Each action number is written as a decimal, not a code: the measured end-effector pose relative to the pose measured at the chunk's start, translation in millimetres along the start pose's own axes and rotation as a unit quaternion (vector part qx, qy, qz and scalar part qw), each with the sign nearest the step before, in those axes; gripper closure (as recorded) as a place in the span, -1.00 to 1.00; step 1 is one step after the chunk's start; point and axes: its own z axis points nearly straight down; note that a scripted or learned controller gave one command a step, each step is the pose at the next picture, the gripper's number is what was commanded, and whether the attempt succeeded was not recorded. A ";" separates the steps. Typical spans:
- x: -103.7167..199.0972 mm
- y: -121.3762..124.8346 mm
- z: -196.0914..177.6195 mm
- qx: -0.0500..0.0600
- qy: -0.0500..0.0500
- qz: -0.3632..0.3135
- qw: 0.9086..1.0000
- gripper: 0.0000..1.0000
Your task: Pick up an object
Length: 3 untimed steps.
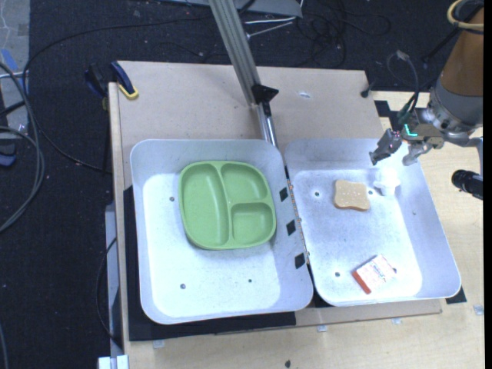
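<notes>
fingers above right bin, near toast

Below the tool, the right bin lies mostly bare; only toast nearby and a packet farther off interrupt it.

No legible txt anywhere; print on the small red-white packet too blurry to read.

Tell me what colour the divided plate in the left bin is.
Light green; the divided plate shows clearly in the camera view, lying in the left bin.
</notes>
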 end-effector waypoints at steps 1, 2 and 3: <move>0.0 1.0 -2.0 -0.002 0.000 0.000 1.000 -1.00; 3.2 -6.4 59.4 0.001 0.001 0.000 1.000 -1.00; 2.2 -8.1 102.8 0.000 0.000 0.000 1.000 -1.00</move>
